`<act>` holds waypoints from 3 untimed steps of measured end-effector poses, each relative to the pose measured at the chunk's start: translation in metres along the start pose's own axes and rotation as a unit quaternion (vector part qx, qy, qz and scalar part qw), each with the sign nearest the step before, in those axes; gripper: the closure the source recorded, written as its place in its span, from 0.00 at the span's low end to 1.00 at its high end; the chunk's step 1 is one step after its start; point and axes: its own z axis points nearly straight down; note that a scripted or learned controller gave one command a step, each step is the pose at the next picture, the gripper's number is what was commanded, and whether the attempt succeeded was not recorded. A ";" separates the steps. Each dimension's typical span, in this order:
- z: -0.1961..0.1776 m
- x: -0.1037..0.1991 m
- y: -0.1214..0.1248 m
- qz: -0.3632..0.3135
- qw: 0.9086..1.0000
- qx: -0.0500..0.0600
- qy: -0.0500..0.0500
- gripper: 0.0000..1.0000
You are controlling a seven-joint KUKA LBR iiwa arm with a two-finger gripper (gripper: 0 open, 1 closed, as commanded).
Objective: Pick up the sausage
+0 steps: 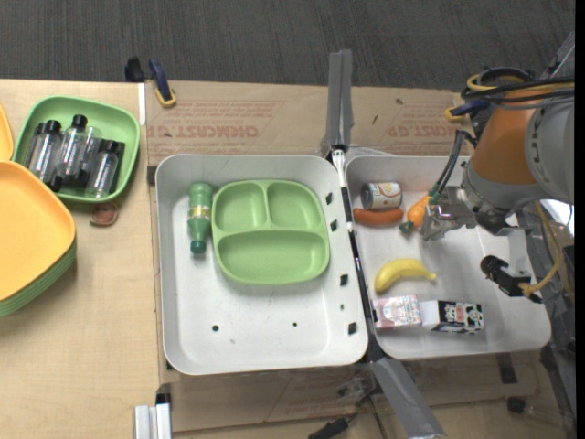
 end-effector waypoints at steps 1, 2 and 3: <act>-0.075 0.012 0.040 -0.008 1.000 -0.001 0.000 1.00; 0.000 -0.038 0.050 0.062 0.998 0.000 0.000 1.00; -0.049 -0.069 0.068 0.199 0.980 -0.001 0.000 1.00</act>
